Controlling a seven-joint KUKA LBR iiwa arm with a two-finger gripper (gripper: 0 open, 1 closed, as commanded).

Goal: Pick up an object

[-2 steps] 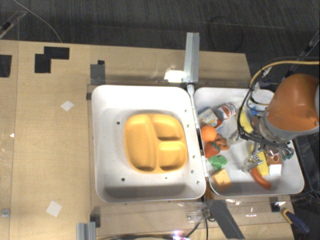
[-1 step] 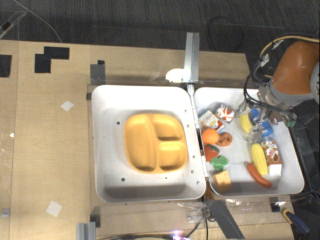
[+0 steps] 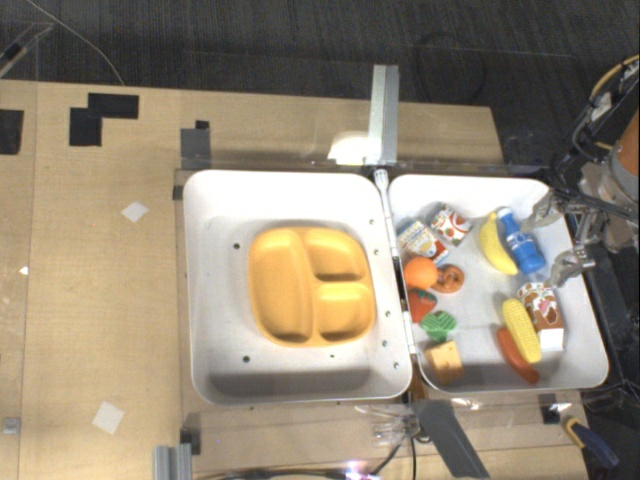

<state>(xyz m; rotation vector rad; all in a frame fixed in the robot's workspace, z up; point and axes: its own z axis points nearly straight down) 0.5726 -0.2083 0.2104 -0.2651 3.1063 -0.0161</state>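
Hand [image 3: 566,236] sits at the right rim of the right bin [image 3: 600,368], fingers spread apart with nothing between them, tips over the bin's right side. Candidate things all lie in that right bin: blue bottle [image 3: 522,245] lying against a yellow banana [image 3: 492,243] near the top, corn cob [image 3: 521,330] over a red-orange piece [image 3: 520,358] at lower right, a small brown-and-white carton [image 3: 541,303] just beside the corn, an orange [image 3: 421,272] by the divider, a green piece [image 3: 437,322] and a tan block [image 3: 445,359] lower left. Left bin [image 3: 210,368] carries a yellow divided tray [image 3: 310,286], well apart from the hand. Nearest pick looks like the blue bottle: likely light hollow plastic, stiff, smooth and rounded so it may roll or squirt out of a pinch; best taken across its narrow body, mid-length, fingers on the long sides. Trouble is the banana touching its left side, leaving little room for a finger there. Corn cob is a fair second choice, probably light, textured, grip across the width. Worktop [image 3: 90,318] around the bins is bare wood with small tape marks.
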